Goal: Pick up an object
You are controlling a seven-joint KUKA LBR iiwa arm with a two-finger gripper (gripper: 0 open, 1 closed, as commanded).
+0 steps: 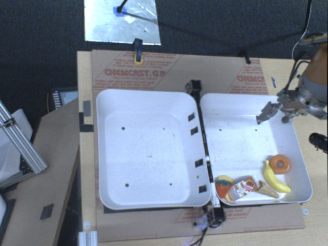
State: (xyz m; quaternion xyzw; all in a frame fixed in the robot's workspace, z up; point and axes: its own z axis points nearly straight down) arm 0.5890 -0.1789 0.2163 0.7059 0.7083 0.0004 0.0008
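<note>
the arm comes in from the right, its gripper (275, 113) hanging over the upper right part of the right bin (241, 137), above bare white floor. its fingers (264, 114) look spread apart with nothing between them, one grey tip pointing left and down, the other close to the wrist

the things to pick are all gathered along the near edge of the right bin. a yellow banana (274, 178) lies curved near the right wall, and an orange ring-shaped toy (280, 163) like a doughnut sits just beside its upper end, touching or nearly touching it. to the left of the banana lies a small tan cone-shaped piece (267, 190), then a flat packet (243, 187) in red and white, and at the near left corner a round orange and yellow fruit-like thing (224, 184) touching the packet. all of these are well apart from the gripper

the left bin (148, 147) sits just beside the right one, joined along a dark hinge strip. both rest on a cardboard sheet (169, 68) on the tabletop (56, 152)
</note>
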